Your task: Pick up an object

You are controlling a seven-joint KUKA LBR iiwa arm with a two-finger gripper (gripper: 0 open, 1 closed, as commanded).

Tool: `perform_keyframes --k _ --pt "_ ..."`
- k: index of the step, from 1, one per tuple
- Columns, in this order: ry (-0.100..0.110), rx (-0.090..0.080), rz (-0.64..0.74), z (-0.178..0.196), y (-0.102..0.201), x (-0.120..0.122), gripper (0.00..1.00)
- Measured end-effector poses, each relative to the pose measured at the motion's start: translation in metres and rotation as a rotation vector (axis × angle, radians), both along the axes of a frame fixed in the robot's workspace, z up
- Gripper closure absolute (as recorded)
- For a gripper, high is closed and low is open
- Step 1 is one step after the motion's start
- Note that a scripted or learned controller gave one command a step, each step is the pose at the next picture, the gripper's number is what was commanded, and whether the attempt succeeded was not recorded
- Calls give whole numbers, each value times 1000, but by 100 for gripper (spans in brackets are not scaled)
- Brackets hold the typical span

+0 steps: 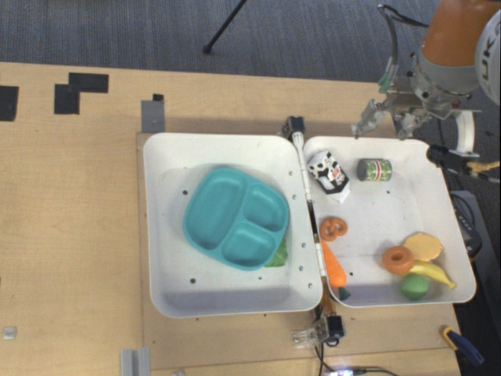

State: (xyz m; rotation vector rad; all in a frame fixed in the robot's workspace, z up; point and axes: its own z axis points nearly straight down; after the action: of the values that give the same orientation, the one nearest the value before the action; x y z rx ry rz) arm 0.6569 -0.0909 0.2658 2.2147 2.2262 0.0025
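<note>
My gripper [386, 124] hangs over the back rim of the right bin [391, 210], open, with nothing between its spread fingers. Just in front of it in that bin a green can [375, 170] lies on its side. A black-and-white cow toy [329, 172] lies left of the can. Lower down are a small pretzel [333, 228] and an orange carrot [334, 266] by the divider. An orange donut [398, 259], a yellow slice [423, 247], a banana [434, 273] and a green lime [415, 287] crowd the front right corner.
The left bin [168, 210] holds a teal divided plate [237, 216] with a green item [276, 258] partly hidden under its front right edge. Cables and a clip sit at the front of the bins' shared divider [305, 202].
</note>
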Motion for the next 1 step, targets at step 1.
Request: perform_keyframes --k 1 --pt "-2 -3 32 -149 -18 -13 0"
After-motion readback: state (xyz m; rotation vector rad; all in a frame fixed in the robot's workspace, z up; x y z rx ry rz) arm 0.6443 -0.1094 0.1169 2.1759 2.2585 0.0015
